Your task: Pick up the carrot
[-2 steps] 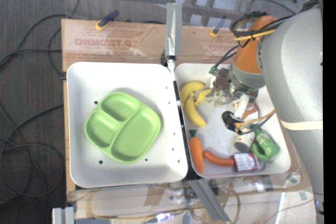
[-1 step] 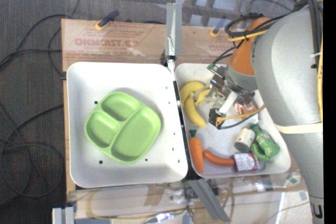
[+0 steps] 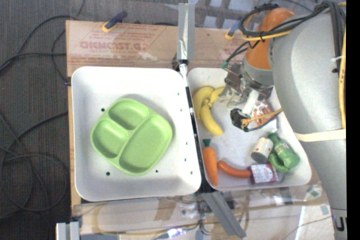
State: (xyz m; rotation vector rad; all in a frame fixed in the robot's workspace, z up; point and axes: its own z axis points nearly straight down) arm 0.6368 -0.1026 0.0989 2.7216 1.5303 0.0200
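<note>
- Clearly, the approach step is in hand, as judged: the gripper is seen over the upper part of the right bin, and nothing is seen between it and the carrot.
- How wide the tool stands cannot be told; the wrist and cables cover it from above.
- The carrot is lying in the right bin, at the lower left, along the wall next to the divider, w/ the green top pointing up toward the banana.
- It is near the gripper but apart from it; the banana is between them.
- Next move, by judgement: the tool must be carried down-left over the carrot, turned across its long axis, then lowered.
- Edges: the carrot is just beside the left wall of the bin, so little room is left for a finger on that side.
- A red sausage-like thing is lying just beside the carrot's lower end, maybe touching; it can be pushed or taken by mistake.
- More open floor is seen in the middle of the bin, btw. banana and sausage, so an approach from there seems easier.
- The small can, purple can and green bottle are at the right, well apart from the carrot.
- The left bin holds a green plate and is not concerned.
</note>
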